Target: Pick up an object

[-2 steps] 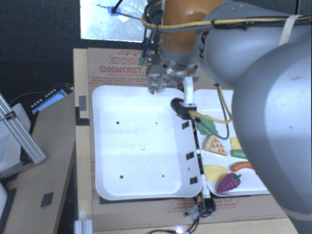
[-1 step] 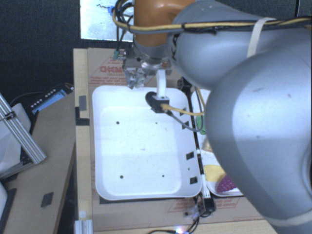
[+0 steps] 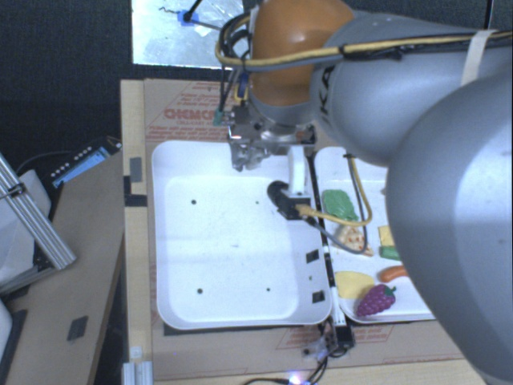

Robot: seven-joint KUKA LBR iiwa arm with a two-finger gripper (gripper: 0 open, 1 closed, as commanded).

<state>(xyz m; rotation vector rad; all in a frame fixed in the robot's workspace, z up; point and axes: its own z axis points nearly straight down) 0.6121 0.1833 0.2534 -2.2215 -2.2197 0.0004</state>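
Observation:
My gripper (image 3: 243,157) hangs below the orange band (image 3: 292,34) over the far edge of the left white bin (image 3: 224,255). It is apart from every object. The objects lie in the right white bin (image 3: 417,313): a green leafy toy (image 3: 340,205), a beige-brown piece (image 3: 351,237), a yellow banana (image 3: 353,282), purple grapes (image 3: 375,299), an orange carrot (image 3: 393,273) and a small green piece (image 3: 389,253). The big grey arm hides much of the right bin.
A black cable end (image 3: 280,196) with a yellow lead dangles from the wrist over the divide between the bins. Brown cardboard (image 3: 180,107) lies under the bins. A metal frame (image 3: 36,223) stands at the left.

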